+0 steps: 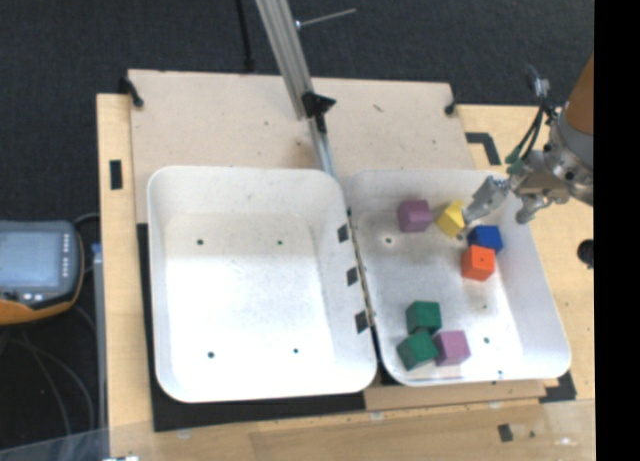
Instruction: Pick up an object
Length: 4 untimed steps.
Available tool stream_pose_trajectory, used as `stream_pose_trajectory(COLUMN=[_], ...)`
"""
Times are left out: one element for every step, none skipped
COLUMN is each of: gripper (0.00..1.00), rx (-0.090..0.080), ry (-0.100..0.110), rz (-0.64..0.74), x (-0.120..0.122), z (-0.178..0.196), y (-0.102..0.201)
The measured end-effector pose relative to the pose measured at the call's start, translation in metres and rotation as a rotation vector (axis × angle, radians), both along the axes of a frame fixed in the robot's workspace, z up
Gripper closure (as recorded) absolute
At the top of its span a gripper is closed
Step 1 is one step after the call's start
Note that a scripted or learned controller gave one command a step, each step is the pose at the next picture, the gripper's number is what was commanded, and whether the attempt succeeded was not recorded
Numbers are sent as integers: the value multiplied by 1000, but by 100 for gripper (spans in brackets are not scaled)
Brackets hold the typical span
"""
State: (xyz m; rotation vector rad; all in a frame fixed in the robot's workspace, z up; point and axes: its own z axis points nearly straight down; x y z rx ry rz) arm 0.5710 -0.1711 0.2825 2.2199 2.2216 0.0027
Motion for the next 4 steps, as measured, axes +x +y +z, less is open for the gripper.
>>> stream_pose_trajectory(gripper=[0, 0, 0, 0], rx=[-3, 1, -5, -6], ry=[1, 0, -9, -10], rz=[-5, 8, 4, -2], x=[-74, -86, -73, -87], z=[8, 11, 103, 182], y=[-34, 34, 15, -14])
